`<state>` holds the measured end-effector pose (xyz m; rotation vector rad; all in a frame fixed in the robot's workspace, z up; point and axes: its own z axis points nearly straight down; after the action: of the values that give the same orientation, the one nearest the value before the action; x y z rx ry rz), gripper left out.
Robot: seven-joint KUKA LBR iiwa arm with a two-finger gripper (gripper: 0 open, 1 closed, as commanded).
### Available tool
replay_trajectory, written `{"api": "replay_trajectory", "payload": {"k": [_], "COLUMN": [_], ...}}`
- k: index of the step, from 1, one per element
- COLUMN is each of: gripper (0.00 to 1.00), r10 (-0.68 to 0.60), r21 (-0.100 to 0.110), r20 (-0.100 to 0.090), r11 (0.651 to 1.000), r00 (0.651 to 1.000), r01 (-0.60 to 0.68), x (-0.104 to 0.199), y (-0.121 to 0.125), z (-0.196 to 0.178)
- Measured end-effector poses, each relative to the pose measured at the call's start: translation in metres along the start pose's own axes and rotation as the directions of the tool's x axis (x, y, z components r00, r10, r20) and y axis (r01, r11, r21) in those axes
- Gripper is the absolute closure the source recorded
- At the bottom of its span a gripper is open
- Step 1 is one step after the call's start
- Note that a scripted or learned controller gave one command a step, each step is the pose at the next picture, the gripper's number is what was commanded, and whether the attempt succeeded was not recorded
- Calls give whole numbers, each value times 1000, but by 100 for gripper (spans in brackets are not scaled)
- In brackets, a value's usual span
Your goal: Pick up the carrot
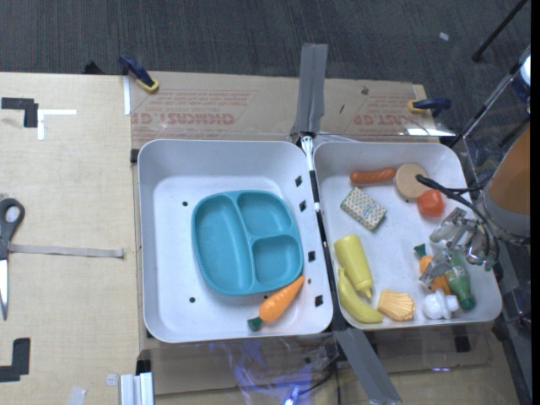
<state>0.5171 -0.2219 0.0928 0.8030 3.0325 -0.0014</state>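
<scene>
orange carrot (282, 301) lies in left bin (152, 226), leaning on teal tray (247, 241) near edge. claw (462, 245) far right of tray, over clutter; finger state unclear, so reach pending.

The carrot (281, 302) is orange with a green end, the divided plate (248, 241) is turquoise, and the small block (364, 207) seems checkered.

Arm (515, 184) cut off at right edge
</scene>
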Motion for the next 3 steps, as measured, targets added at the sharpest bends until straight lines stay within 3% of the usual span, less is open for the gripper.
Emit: {"api": "replay_trajectory", "payload": {"k": [1, 2, 3], "gripper": [100, 100, 0], "r10": [-4, -338, -337], "r21": [-1, -2, -1], "r20": [4, 3, 4], "r11": [1000, 941, 941], "r00": [1000, 941, 941], "r01": [4, 338, 337], "x": [-2, 34, 34], "y": [2, 16, 15], "z": [-10, -1, -1]}}
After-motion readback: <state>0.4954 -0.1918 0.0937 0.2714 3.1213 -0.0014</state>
